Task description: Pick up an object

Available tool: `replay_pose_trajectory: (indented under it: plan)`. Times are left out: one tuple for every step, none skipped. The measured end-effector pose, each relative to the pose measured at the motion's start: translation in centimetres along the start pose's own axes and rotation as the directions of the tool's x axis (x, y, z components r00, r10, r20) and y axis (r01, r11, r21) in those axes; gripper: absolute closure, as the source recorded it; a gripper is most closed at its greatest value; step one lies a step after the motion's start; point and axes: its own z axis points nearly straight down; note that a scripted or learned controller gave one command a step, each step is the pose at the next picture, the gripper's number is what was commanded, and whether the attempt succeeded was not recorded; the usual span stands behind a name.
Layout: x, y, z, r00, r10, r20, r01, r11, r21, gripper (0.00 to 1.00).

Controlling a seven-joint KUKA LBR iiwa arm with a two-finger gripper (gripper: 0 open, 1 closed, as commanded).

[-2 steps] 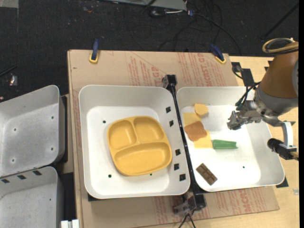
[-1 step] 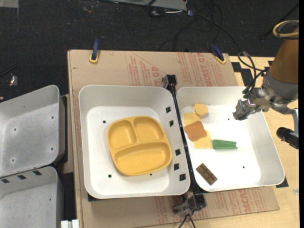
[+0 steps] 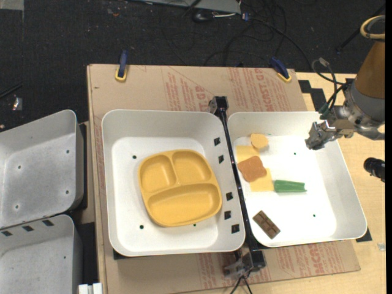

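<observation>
Tool [image 3: 314, 138] sits over the far right part of the right bin [image 3: 343, 182], at the end of the grey arm [image 3: 367, 103] coming in from the right edge; whether it is spread or pressed together cannot be told from this angle. Nothing is visible between its tips.

Nearest the camera in the right bin: a small brown chocolate-like bar [image 3: 266, 224], lying flat near the bin's front left corner, well apart from the tool. Further back, a green stick-shaped piece [image 3: 289, 187] lies flat, its left end just beside a yellow flat slice [image 3: 262, 182]. A brown toast-like piece [image 3: 252, 168] rests on top of that slice. Behind them is a second pale yellow slice [image 3: 244, 152], and at the far end of the group a small round yellow-orange piece [image 3: 259, 141]. All these pieces are grouped along the bin's left half; the tool is to their right, apart from them.

Left bin [image 3: 122, 164] holds a yellow divided plate [image 3: 179, 187] with three compartments, roughly centred.

Both bins sit side by side on a cardboard-covered surface [image 3: 177, 84]. Two clamps, left [image 3: 122, 66] and right [image 3: 281, 69], grip its far edge. Cables [image 3: 245, 29] run across the dark floor beyond.
</observation>
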Motion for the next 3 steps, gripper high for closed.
replay_pose_trajectory:
  plan:
    - [5.4, 0.0, 0.2, 1.0, -0.004, -0.002, 0.004, 1.0, 0.004, 1.0]
    - [10.7, -1.5, 1.5, 1.0, -0.004, -0.003, 0.004, 1.0, 0.006, 1.0]
    - [16.2, -3.5, 2.2, 1.0, -0.005, -0.003, 0.005, 1.0, 0.007, 1.0]
